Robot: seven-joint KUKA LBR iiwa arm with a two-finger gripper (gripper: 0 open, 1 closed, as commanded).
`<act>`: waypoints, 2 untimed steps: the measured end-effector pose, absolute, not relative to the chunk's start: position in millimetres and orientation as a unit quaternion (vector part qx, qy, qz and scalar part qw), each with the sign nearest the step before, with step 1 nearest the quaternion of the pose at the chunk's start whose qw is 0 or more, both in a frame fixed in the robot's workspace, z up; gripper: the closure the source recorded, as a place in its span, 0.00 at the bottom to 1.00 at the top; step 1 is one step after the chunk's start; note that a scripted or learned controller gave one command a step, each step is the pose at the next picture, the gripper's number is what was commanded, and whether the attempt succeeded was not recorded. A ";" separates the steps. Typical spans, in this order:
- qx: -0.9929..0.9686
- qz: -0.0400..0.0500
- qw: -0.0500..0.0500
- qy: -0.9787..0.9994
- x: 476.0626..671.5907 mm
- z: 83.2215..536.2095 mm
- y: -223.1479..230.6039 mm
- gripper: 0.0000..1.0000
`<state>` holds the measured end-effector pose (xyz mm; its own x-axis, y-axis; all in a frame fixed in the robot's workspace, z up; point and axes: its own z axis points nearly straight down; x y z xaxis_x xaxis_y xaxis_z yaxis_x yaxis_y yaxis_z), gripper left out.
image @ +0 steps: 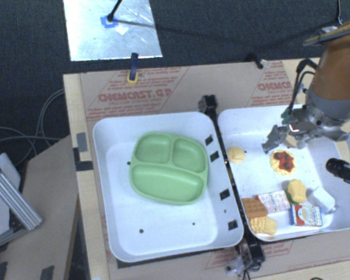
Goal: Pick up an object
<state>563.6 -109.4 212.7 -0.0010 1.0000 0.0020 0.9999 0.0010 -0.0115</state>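
1. Looking down, we see two shallow white plastic bins; the left bin (120, 235) bears a smooth green tray (168, 167) with three compartments.
2. In the right bin (251, 122) lie small toy foods: a flat pizza (282, 161), a lumpy yellow piece (296, 190), ridged crackers (259, 215) and a box (305, 215).
3. The gripper (278, 136) hangs beside the pizza; we cannot tell its grip.
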 end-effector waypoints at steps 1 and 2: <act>-0.706 -0.001 -0.001 -0.708 566.4 219.5 -109.2 0.00; -0.707 0.001 0.002 -0.708 559.1 160.2 -104.8 0.00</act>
